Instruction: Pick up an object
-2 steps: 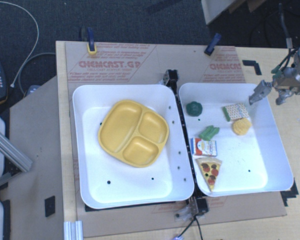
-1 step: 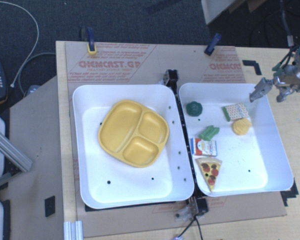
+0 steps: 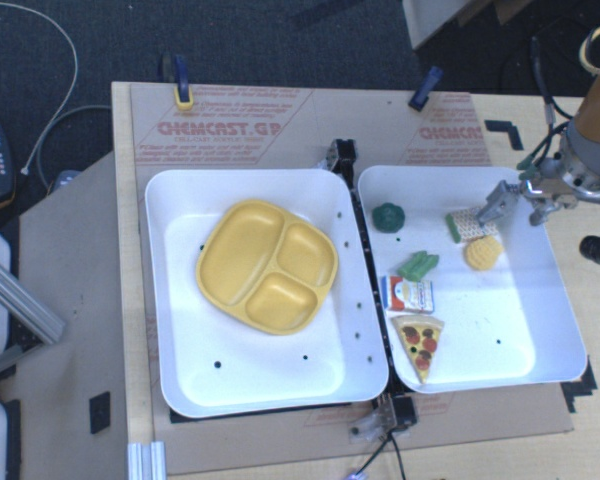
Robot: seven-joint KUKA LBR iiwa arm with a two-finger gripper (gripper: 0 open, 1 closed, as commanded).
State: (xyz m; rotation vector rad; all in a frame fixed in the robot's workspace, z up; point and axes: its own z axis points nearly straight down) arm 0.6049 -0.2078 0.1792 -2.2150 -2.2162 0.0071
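The grey metal hand (image 3: 502, 204) hovers at the right white bin's (image 3: 540, 363) two o'clock, just above a green-edged mesh scrubber (image 3: 465, 227); nothing sits between its fingers, though whether they are spread I cannot tell. A yellow round biscuit (image 3: 483, 254) lies at the scrubber's five o'clock.

Fixed overhead slant view of both bins (image 3: 170, 268)

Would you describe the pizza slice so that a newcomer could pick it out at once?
Look at the right-hand bin, the one without the yellow plate. The pizza slice lies near its front left corner, just below a small red and white carton. It is the bin's one triangular item, tan with red dots.
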